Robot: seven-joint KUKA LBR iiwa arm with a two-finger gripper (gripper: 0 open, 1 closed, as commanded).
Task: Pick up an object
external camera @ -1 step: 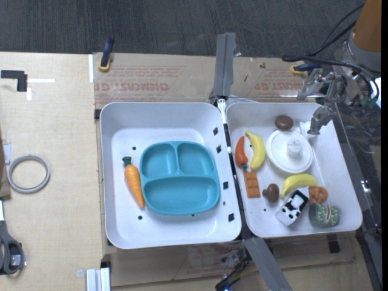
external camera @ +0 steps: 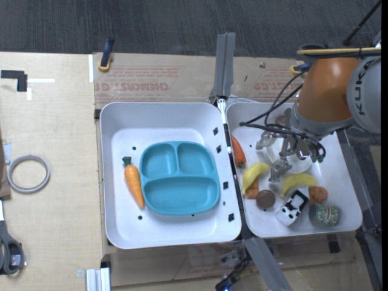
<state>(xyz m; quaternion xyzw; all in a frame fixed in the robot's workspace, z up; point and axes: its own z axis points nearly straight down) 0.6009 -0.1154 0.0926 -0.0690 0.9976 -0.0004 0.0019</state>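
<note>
Lettering stood on the arm's grey shell at the right edge, the letters "KU" readable and the rest cut off. Red mirrored print ran across the cardboard sheet behind the bins, too faint to read with certainty.

Bench of pale wood lay under everything, with dark carpet beyond its far edge. On the bench's left sat a grey ring, and a black mark with white tape lay near the far left corner.

Seen from above, the left bin held a blue divided plate with a carrot just beside its left edge. The right bin held a second carrot against its left wall, two bananas, a brown ball, a black-and-white block, an orange fruit and a green-and-red ball.

The gripper hung low over the right bin, between the two bananas. Whether its fingers were open or shut could not be told, and nothing was visibly held.
</note>
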